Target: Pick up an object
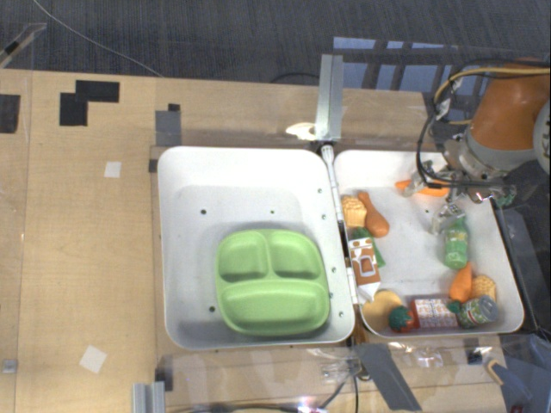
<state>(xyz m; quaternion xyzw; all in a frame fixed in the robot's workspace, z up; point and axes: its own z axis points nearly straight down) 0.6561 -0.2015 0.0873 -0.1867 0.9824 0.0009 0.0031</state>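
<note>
Bench (77, 256) bare wood on the left, with black marks near the top-left corner. 2 white bins sit side by side, touching along a metal divider.

Left bin (185, 188): mostly open floor. Open room along its top and left sides. Holds 1 green tray (271, 280) with 3 compartments, set toward the bottom right, close to the divider.

Right bin (405, 256): the middle floor is open; the items crowd the left wall, the bottom edge and the right side.

Arm (508, 114) reaches in from the right, its orange band above the bin's upper right corner, cables looped beside it. Gripper (448, 218) points down into the right bin's upper right area, just above the green bottle (455, 246) and touching or nearly touching its top. Cannot tell if the fingers are wide or closed; nothing visibly between them.

Right bin contents:
- green bottle, near the right wall, under the gripper.
- orange piece (422, 188), near the top, beside the gripper.
- drumstick (373, 216) and a yellow food item (353, 209), upper left by the divider.
- patterned box (364, 261), along the left wall.
- carrot (461, 284) below the bottle, corn-like piece (484, 286) just beside it.
- bottom edge row: yellow piece (385, 300), dark green round item (400, 318), red box (433, 312), can (475, 311).
</note>
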